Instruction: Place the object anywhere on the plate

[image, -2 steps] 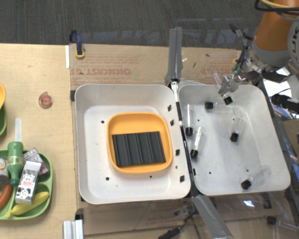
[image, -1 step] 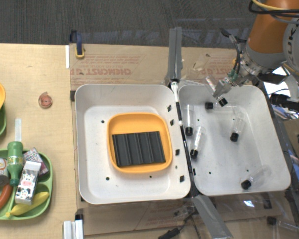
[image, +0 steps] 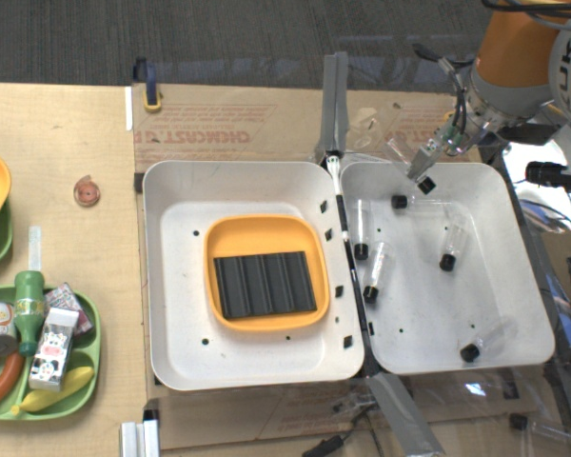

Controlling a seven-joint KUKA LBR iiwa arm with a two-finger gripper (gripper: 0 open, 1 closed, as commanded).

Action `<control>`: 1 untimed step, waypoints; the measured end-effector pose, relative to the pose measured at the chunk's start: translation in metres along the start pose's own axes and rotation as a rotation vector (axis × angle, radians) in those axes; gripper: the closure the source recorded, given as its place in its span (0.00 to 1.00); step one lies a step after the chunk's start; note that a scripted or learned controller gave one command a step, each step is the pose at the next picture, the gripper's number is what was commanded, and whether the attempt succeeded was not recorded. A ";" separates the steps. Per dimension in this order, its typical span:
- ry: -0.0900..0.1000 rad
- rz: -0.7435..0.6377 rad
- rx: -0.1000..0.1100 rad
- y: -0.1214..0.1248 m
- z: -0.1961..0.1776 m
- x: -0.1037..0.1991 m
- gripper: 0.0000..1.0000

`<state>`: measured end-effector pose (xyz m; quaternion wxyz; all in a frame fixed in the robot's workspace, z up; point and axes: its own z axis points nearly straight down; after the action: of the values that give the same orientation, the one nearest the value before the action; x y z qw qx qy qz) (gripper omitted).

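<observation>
Orange plate (image: 266, 228) is sitting in the middle of the left bin (image: 176, 255), and a dark grey ribbed block (image: 265, 285) is lying flat on it, inside the rim. If the block is the object, it is looking already placed.

The arm (image: 523, 27) is reaching in from the right. It is hanging the gripper (image: 424, 171) over the back left corner of the right bin (image: 514, 284), tilted down towards the floor of the bin. How far the gripper is open, and whether it is gripping anything, cannot be told at this size; it shows as a blur of metal with a dark tip.

Small clear vials with black caps are lying loose in the right bin:
- one (image: 400, 201) just below the gripper
- two (image: 370, 274) near the left wall
- one (image: 447, 255) mid-bin
- one (image: 470, 350) near the front edge

The gripper's position is probably aiming it at the nearest vial, so a pick may be starting rather than a placement. The divider between the bins is standing between the gripper and the plate, so any carry is needing lift first.
</observation>
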<state>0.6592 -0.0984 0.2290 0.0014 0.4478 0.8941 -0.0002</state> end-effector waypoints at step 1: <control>-0.001 -0.200 -0.001 -0.014 -0.037 -0.020 1.00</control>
<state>0.6594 -0.1230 0.2665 0.0021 0.3562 0.9344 -0.0001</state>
